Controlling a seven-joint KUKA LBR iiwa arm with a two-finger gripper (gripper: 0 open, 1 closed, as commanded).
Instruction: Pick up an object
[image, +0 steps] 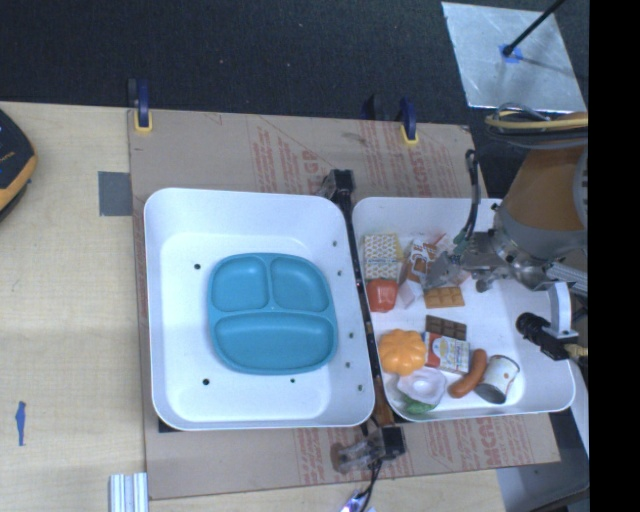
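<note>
Two white bins (160, 300), left one with a solid light-blue divided plate (271, 311), right one with an orange pumpkin-like toy (402, 351), red block (382, 295), dark brown chocolate bar (446, 327), brownish-red sausage (468, 373), silver can (497, 379), tan waffle (443, 297).

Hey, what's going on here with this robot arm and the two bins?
The grey arm with the orange band reaches in over the right white bin, its gripper low among small toy foods: an orange pumpkin-like piece, a sausage and a waffle. The left white bin holds a blue divided plate.
</note>
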